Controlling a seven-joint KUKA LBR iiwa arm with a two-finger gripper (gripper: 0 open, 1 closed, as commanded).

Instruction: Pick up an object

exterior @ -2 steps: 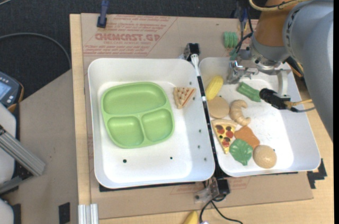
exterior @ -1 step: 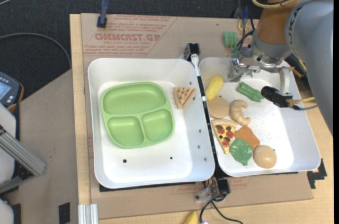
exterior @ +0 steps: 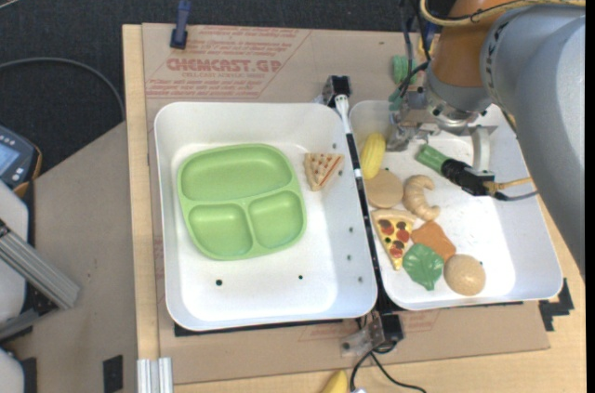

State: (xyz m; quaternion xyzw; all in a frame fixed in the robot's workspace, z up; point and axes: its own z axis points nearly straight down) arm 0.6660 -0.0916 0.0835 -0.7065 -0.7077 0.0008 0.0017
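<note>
Camera view, two bins, one green tray (exterior: 244, 199), one waffle (exterior: 322, 168), fingers (exterior: 402, 136) state unclear.

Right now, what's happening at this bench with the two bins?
A grey arm with an orange band reaches in over the right white bin, its end effector low at the far end near a yellow toy corn cob. No item is visibly held. That bin also holds a croissant, pizza slice and other toy foods. The left white bin contains a green divided plate and a waffle wedge.
</note>
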